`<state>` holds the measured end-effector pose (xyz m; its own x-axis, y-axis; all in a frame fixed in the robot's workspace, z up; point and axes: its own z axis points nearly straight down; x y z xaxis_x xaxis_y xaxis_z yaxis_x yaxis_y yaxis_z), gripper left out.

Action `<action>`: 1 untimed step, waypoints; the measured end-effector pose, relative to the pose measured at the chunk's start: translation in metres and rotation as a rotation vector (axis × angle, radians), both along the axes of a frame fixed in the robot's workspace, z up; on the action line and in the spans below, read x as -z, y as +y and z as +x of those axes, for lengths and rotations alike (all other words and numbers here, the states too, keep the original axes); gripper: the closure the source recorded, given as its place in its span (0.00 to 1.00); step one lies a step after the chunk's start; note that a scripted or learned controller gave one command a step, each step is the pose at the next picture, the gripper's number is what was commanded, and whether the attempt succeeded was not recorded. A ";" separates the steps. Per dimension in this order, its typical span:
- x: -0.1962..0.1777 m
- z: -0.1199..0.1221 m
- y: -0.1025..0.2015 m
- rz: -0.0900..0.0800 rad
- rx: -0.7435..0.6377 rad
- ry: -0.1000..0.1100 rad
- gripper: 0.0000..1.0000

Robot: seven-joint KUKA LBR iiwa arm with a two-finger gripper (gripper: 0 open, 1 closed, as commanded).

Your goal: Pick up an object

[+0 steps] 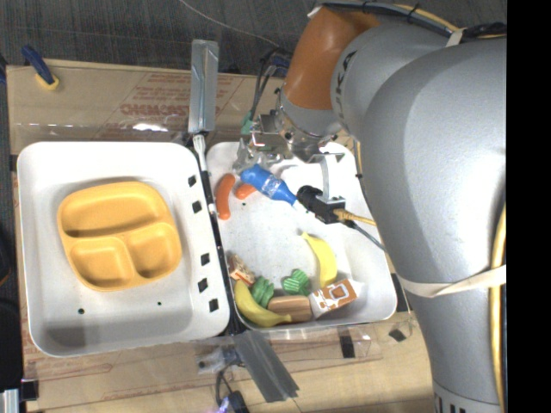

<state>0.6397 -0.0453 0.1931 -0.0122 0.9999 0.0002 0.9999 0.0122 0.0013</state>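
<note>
My gripper (261,155) hangs over the far left part of the right bin (379,304), under the orange-banded wrist. A blue object (269,184) lies slanted right below it, its upper end close against the gripper; whether it is held is unclear. A small red-orange piece (244,191) sits by the blue object's left end. An orange sausage-shaped toy (224,196) lies along the bin's left wall. Nearer the front are a yellow banana (323,258), a second banana (256,310), two green toys (297,280), a brown sausage (290,306) and a small carton (336,295).
The left bin (43,317) holds a yellow divided tray (116,231). The arm's grey body (430,188) covers the right side of the right bin. A black fitting with a cable (317,201) hangs just right of the blue object. White floor (267,239) shows mid-bin.
</note>
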 end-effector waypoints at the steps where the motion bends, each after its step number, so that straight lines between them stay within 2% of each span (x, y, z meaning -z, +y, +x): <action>1: -0.019 -0.041 -0.009 0.001 0.123 0.007 1.00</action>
